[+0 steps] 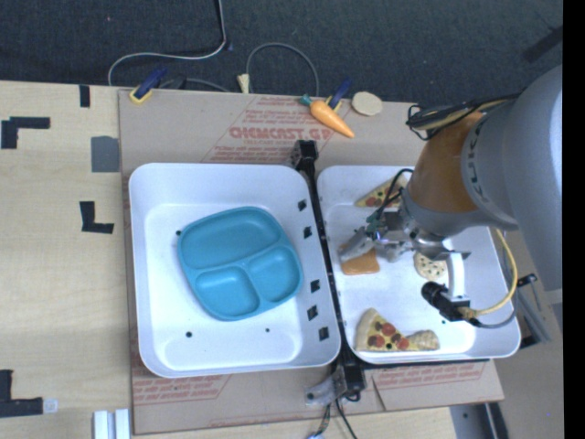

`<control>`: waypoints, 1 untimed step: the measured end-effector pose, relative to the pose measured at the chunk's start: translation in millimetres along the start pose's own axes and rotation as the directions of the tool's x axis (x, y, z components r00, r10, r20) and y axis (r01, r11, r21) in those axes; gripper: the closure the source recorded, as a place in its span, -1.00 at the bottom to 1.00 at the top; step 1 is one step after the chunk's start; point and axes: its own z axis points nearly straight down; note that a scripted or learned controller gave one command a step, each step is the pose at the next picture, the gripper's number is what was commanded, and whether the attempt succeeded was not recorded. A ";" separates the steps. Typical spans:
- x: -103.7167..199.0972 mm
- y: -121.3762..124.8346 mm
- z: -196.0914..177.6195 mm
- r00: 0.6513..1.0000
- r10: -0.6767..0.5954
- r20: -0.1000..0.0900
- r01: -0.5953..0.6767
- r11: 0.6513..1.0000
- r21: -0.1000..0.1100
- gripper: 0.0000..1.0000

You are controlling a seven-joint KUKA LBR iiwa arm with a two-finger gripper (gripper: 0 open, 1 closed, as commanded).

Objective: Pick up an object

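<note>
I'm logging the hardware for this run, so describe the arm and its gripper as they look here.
The arm is bulky, rounded and grey, with an orange band above the wrist. The gripper is small, of grey metal. A black cable runs over the orange band, and a yellow cable loops from a black fitting near the wrist.

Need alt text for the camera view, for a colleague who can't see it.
The gripper is low in the right bin over an orange food piece, with pizza slices nearby. The left bin holds a blue divided plate; a toy carrot lies outside.
</note>
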 end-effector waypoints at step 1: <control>-1.0 2.2 -13.3 1.000 0.001 -0.001 -0.001 1.000 -0.003 1.00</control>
